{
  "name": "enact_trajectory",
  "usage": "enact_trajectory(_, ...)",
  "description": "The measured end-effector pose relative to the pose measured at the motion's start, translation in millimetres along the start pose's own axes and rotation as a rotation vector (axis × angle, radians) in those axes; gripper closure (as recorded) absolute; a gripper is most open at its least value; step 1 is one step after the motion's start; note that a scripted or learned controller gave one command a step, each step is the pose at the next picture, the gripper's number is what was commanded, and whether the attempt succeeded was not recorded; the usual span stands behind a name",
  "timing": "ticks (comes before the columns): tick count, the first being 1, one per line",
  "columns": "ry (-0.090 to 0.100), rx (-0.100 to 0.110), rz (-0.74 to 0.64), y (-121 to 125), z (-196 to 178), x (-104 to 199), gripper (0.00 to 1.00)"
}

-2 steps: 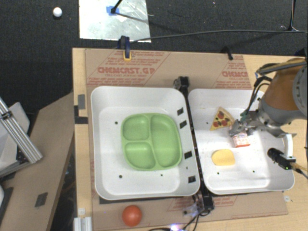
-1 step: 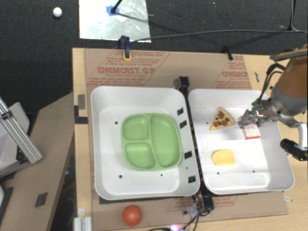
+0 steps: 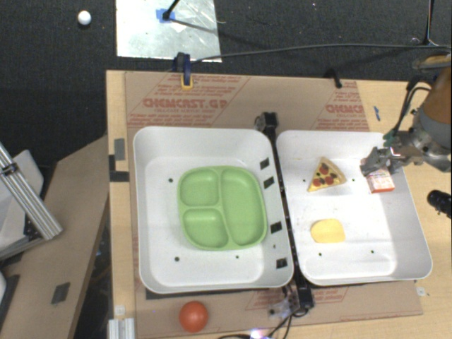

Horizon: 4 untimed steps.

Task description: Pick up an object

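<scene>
In the right bin (image 3: pixel 402 260) lie a toy pizza slice (image 3: pixel 326 175) with red dots and, nearer the front, a flat yellow piece (image 3: pixel 328 231). A small red and white item (image 3: pixel 382 182) sits at the bin's right side. My gripper (image 3: pixel 376 164) hangs over that right side, directly above and behind the red and white item, about a hand's width right of the pizza slice. Whether it touches the item is not clear from this angle.
The left bin (image 3: pixel 152 154) holds a green divided plate (image 3: pixel 222 207). A red ball (image 3: pixel 193 316) rests on the bench in front of the left bin. Black clips line the seam between the bins (image 3: pixel 277 196). A blue and yellow clamp (image 3: pixel 183 70) stands at the board's back edge.
</scene>
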<state>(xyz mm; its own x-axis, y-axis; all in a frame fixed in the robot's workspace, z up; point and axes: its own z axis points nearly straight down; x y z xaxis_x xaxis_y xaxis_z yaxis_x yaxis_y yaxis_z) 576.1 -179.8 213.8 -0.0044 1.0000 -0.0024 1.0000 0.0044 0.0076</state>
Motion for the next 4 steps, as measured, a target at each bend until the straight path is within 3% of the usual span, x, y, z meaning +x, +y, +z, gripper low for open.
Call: enact_trajectory(4,0.005,0.006,-0.007,30.5,-17.5,210.7,1.00)
